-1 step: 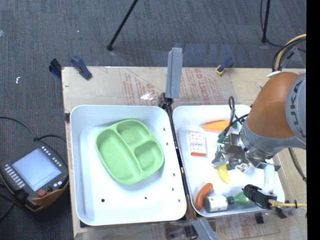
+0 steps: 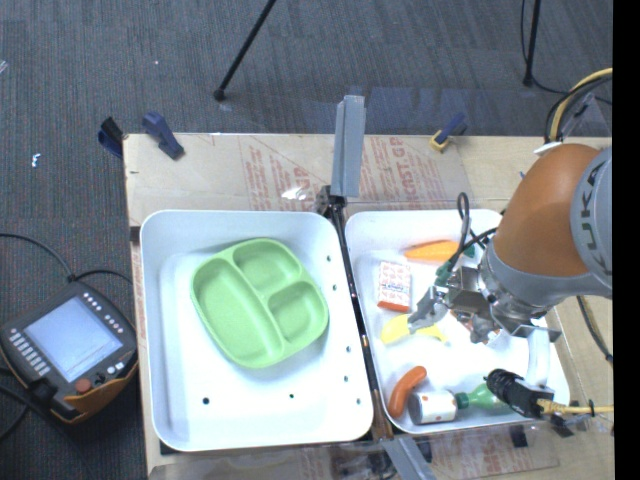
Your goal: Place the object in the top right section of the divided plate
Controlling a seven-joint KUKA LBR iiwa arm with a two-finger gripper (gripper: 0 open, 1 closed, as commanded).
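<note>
Over the right bin (image 2: 372,230), the gripper (image 2: 432,313) is hovering with fingers spread, gripping nothing, just above a yellow object (image 2: 400,331). Beside it a small carton (image 2: 394,281) is lying. Well apart, the green divided plate (image 2: 260,301) is sitting in the left bin (image 2: 170,368).

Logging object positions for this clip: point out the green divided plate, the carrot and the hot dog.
green divided plate (image 2: 237,313): camera view, floor of its large section.
carrot (image 2: 432,251): camera view, middle of its orange body.
hot dog (image 2: 407,389): camera view, middle of its length.
</note>
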